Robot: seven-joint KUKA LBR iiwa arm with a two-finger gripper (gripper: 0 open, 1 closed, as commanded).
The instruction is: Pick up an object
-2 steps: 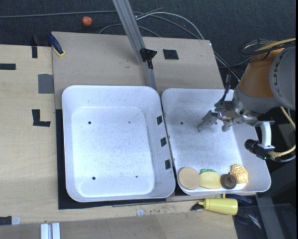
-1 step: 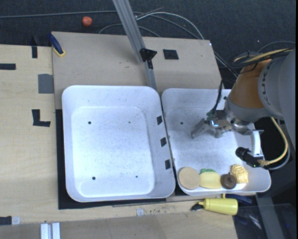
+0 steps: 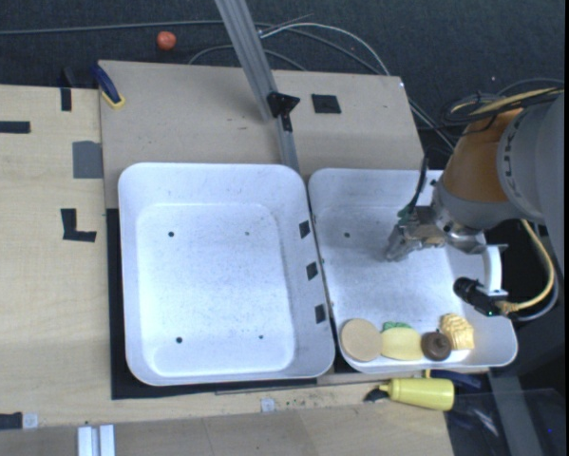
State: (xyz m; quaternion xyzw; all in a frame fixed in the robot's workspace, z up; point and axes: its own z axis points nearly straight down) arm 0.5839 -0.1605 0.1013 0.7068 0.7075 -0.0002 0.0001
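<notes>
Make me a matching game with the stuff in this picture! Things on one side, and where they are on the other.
Things:
1. tan disc
2. orange ball
3. yellow tool
4. gripper

Places:
A. on the dark floor beyond the bench
B. over the middle of the right bin
C. in the right bin's near corner
D. outside the right bin, by its near edge

Pairs: 1-C, 2-A, 3-D, 4-B

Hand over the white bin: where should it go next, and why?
Probably toward the near edge of the right bin. The hand hangs over bare floor, while the toys, like the tan disc and yellow piece, sit along that edge.
</notes>
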